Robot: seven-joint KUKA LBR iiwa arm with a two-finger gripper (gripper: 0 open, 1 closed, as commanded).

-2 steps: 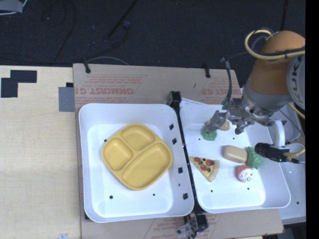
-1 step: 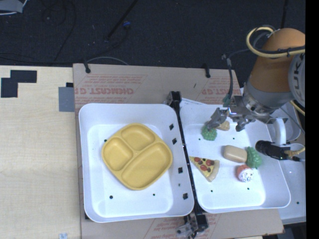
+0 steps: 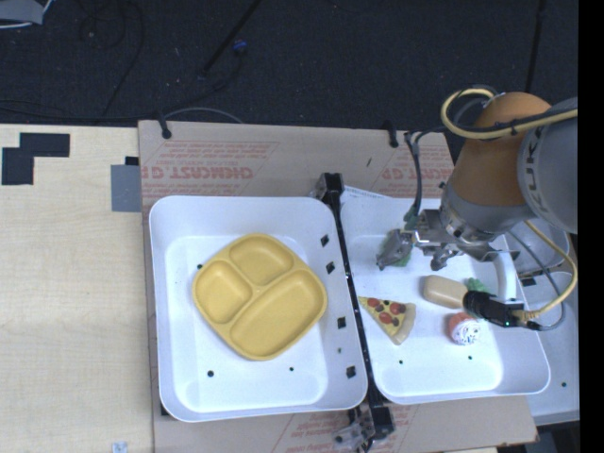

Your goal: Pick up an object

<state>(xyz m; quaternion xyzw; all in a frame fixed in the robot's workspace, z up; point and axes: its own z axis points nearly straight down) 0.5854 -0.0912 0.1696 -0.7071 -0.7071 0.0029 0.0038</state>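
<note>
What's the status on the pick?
Hand over right bin, nothing visibly held. Pizza slice, beige piece, small ball lying loose. Path clear.

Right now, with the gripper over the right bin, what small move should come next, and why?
Probably a short shift toward the pizza slice, then descend. The gripper hangs in the upper left of the right bin with nothing visibly between its fingers, and the slice lies apart from the other toys, just below it in the view. The beige block sits nearer the arm's cables.

Even, bright light washes out the white bins (image 3: 170, 253). Shadows are soft. The picture is slightly grainy and soft.
</note>
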